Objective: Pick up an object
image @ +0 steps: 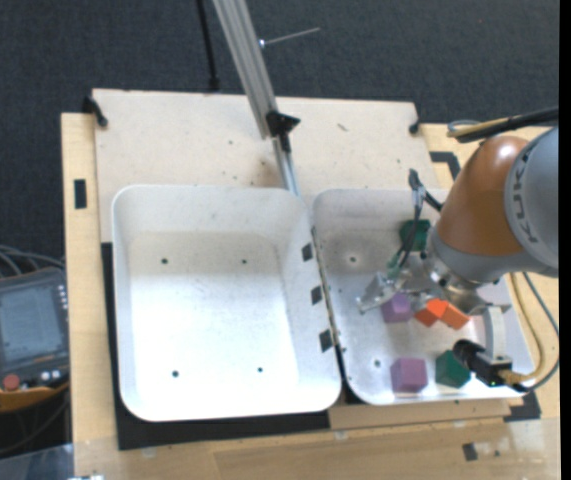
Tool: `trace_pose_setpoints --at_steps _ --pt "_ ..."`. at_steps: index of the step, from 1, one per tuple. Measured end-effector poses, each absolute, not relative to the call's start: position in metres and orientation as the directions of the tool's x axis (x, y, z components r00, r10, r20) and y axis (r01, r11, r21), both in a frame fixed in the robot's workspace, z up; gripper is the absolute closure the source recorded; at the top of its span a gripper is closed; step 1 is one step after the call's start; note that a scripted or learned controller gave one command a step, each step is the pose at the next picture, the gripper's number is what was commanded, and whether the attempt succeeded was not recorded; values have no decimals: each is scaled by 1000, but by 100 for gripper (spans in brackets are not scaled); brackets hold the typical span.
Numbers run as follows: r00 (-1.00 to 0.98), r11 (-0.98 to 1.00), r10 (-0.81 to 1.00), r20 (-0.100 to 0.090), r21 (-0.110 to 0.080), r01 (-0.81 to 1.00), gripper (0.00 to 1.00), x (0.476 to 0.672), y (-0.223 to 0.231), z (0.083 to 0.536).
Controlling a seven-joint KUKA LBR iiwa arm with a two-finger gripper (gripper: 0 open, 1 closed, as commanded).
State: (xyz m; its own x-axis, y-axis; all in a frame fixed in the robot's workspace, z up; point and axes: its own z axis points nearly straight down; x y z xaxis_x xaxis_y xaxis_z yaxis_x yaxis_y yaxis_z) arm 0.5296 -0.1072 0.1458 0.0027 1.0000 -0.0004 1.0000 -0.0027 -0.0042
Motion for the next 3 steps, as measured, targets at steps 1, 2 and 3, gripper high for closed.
trace_pose_setpoints --at_steps 1,2,3 --pt "7 -7 1000 -1 5 1000 100 532 -108 159" --pt "-3 3 1000 -2 7 1000 100 539 -109 204" --pt "-3 3 1000 -2 8 1000 100 537 -118 251"
